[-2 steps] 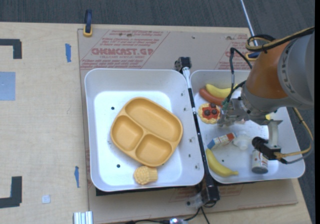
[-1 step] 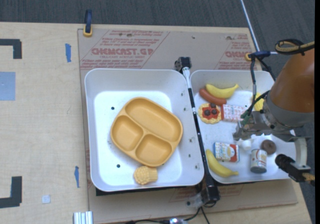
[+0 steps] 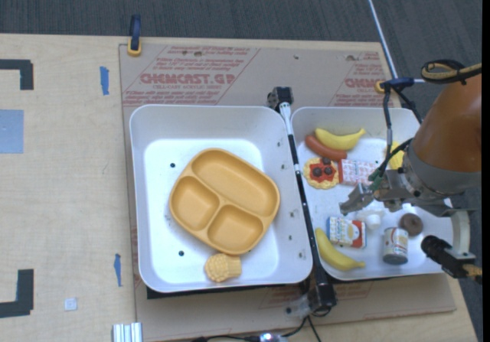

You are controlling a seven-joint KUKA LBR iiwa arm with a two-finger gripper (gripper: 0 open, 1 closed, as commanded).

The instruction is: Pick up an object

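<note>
The right bin (image 3: 360,116) holds several toys: a banana (image 3: 339,138) and a red sausage (image 3: 325,148) at the back, then a small pizza piece (image 3: 321,172) and a pink-white packet (image 3: 354,171). Nearer the front lie a small carton (image 3: 346,231), a second banana (image 3: 337,252), a can (image 3: 395,245), a brown round piece (image 3: 411,223) and a small white piece (image 3: 373,219). My gripper (image 3: 362,199) hangs low over the middle of this bin, just above the carton and beside the packet. Nothing shows in its grasp.
The left bin (image 3: 153,134) bears a yellow divided plate (image 3: 224,199) and a yellow bumpy toy (image 3: 222,267) at its front edge. A black divider (image 3: 295,164) runs between the bins. The arm's orange band (image 3: 455,130) covers the right bin's far right side.
</note>
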